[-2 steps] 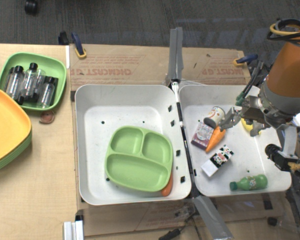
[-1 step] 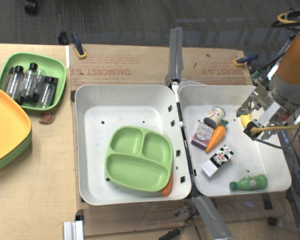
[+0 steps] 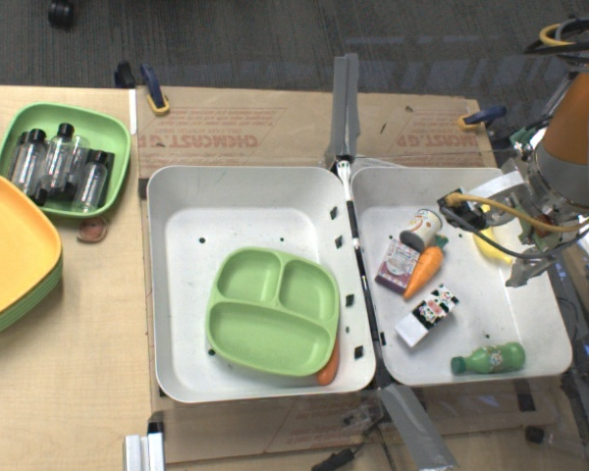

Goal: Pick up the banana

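Below, cardboard-topped bench [image 3: 304, 130], grey carpet [image 3: 275, 18]

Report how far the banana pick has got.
Done: the arm has reached into the right bin, and the gripper sits right over the banana. In hand: closing in; the banana lies on the bin floor, partly hidden by cabling. Left: a visible grasp and the lift.
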You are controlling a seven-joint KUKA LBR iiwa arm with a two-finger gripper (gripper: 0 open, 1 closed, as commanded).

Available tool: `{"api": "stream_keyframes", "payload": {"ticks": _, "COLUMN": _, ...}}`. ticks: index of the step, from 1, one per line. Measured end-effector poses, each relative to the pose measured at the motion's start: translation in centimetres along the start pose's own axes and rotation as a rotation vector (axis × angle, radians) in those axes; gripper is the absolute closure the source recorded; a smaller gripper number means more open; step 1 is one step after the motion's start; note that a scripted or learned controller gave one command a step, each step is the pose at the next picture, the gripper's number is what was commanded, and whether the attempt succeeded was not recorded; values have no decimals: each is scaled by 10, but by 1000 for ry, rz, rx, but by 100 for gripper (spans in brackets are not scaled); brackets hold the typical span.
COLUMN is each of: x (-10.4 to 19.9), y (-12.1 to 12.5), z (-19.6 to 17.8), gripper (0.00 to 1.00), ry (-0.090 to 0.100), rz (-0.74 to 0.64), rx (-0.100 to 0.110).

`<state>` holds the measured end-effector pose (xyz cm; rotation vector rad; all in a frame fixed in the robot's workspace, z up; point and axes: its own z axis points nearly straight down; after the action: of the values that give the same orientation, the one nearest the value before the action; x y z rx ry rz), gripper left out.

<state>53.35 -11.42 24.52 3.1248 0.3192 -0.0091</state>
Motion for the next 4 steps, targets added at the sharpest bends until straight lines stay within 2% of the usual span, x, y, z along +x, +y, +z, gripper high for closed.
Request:
{"api": "stream_keyframes", "payload": {"ticks": 2, "x": 13, "y": -69, "z": -27, "gripper": 0, "ry": 1, "rz": -1, "rx": -1}}
{"api": "stream_keyframes", "payload": {"ticks": 3, "x": 12, "y": -68, "z": -34, "gripper": 100, "ry": -4, "rz": -4, "rx": -2}}
{"api": "stream_keyframes", "payload": {"ticks": 4, "x": -27, "y": 2, "z": 57, "gripper": 100, "ry": 0, "rz": -116, "rx": 2}}
